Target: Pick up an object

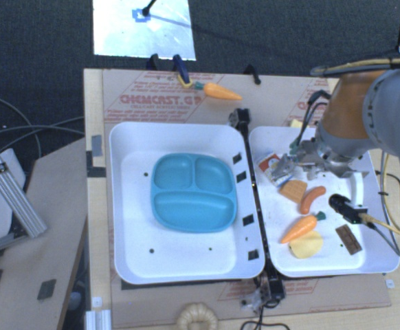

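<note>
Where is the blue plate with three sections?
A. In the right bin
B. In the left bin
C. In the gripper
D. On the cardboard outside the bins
B. The blue divided plate lies flat in the left bin, while the toy foods sit in the right bin.

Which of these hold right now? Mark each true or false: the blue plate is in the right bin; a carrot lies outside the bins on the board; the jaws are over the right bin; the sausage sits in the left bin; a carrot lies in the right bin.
1. The blue plate is in the right bin. False: it lies in the left bin.
2. A carrot lies outside the bins on the board. True.
3. The gripper is over the right bin. True.
4. The sausage sits in the left bin. False: it lies in the right bin.
5. Another carrot lies in the right bin. True.
</note>
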`<state>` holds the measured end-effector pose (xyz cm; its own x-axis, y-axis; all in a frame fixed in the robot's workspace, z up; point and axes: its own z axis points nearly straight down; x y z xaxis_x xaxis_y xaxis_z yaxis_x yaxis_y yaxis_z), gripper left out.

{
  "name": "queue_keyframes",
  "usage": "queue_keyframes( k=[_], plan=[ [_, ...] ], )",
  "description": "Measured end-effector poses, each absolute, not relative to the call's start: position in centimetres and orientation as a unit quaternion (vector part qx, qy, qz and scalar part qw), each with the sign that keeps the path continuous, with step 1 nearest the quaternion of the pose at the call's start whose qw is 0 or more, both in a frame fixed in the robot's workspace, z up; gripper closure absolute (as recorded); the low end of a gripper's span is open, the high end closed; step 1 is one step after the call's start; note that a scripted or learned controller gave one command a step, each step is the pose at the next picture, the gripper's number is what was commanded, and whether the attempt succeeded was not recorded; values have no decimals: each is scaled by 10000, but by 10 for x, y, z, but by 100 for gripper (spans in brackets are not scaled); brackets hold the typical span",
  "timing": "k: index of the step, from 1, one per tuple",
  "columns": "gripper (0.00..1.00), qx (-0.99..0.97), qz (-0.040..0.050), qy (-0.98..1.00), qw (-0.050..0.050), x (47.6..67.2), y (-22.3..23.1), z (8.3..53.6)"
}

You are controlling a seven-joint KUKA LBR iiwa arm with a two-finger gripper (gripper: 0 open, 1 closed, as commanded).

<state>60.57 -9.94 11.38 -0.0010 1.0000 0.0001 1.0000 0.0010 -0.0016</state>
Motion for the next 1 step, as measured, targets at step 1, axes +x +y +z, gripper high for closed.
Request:
queue_keyframes(
  k=[1],
  plan=[
    [0,-7068,2,-7075,-1,606,-99,83]
  ],
)
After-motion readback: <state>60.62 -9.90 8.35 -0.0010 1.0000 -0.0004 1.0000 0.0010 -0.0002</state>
